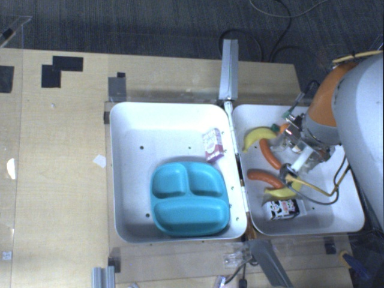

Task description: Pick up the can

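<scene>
The can (282,209) is black with white markings and lies on its side near the front of the right bin (342,221). My gripper (286,129) hangs over the back half of that bin, beside a yellow banana (257,137) and well behind the can. Nothing shows between it and the can except a sausage and a second banana.
Two orange-red sausages (269,153) (264,176) and a second banana (281,192) lie between the gripper and the can. The left bin (129,161) holds a blue divided tray (189,198) and a small purple-and-white packet (212,144). A metal post (228,71) stands behind the bins.
</scene>
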Robot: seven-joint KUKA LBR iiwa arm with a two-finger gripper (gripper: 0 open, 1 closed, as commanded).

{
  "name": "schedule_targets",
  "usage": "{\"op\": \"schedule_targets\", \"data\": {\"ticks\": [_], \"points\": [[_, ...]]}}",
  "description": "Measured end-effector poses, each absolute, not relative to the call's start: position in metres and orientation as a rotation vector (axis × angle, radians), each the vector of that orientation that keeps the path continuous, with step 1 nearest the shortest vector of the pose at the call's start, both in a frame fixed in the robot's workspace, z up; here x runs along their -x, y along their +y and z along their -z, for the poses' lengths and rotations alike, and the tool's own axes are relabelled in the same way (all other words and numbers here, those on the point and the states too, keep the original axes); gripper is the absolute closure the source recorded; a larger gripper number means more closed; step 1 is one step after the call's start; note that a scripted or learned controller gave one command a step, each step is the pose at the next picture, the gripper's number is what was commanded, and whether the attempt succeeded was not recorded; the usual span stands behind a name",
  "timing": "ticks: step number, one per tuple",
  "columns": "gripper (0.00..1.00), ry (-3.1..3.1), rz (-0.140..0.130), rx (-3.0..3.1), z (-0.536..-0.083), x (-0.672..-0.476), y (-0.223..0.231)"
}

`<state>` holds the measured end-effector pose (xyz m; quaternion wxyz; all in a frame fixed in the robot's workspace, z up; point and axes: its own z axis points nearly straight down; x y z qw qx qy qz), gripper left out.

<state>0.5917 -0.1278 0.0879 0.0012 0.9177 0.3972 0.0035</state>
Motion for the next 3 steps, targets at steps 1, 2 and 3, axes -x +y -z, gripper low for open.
{"op": "schedule_targets", "data": {"ticks": [1, 2, 3], "points": [[0.00, 0.643, -0.013, -3.074, -0.088, -0.586, -0.128], [0.00, 0.435, -0.009, -3.110, -0.087, -0.608, -0.144], [0.00, 0.330, -0.007, -3.124, -0.086, -0.620, -0.154]]}}
